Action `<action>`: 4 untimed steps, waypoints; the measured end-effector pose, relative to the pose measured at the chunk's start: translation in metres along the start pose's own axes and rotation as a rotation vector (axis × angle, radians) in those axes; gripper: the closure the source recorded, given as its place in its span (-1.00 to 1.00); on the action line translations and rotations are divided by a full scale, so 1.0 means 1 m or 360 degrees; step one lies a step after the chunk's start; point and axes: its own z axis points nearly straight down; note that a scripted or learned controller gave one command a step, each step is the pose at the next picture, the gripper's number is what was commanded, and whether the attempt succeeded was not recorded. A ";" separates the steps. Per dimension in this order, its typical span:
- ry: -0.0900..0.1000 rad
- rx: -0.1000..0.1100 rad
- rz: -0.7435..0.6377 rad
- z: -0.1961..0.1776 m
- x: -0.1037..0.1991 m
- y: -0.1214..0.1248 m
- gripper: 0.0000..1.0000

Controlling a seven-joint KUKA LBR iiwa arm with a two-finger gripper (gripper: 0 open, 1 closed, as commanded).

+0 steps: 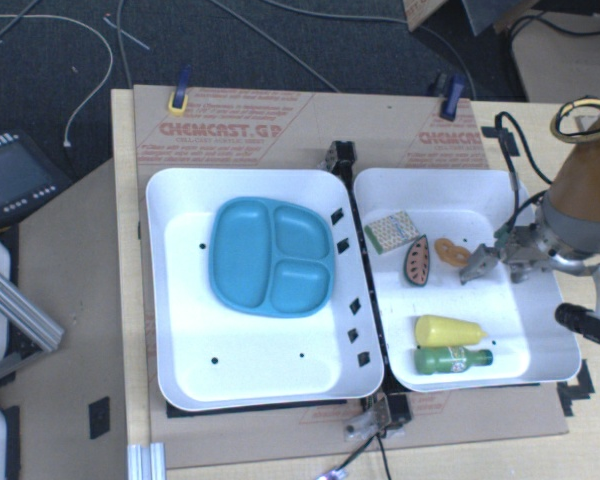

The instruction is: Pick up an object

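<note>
The right bin [540, 363] holds several small objects. A green-and-white checkered pad [392, 231] lies at its upper left, with a watermelon slice [416, 263] just below it. An orange-brown piece [449, 252] sits near the bin's middle. Toward the front lie a yellow bottle [447, 330] and a green bottle [453, 359], side by side. My gripper [473, 266] hangs low over the right bin, pointing left, right next to the orange-brown piece. Nothing is visibly held.
The left bin [180, 348] bears a blue divided plate [272, 256]. The arm's grey and orange body [578, 193] covers the right bin's right edge. Cables [508, 143] run behind the right bin.
</note>
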 end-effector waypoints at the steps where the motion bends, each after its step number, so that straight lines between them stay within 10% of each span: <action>1: -0.0002 -0.0011 -0.0001 -0.014 0.000 0.002 1.00; 3: -0.0008 -0.0020 -0.0002 -0.108 0.001 0.008 1.00; 4: -0.0002 -0.0014 -0.0011 -0.120 0.056 0.014 1.00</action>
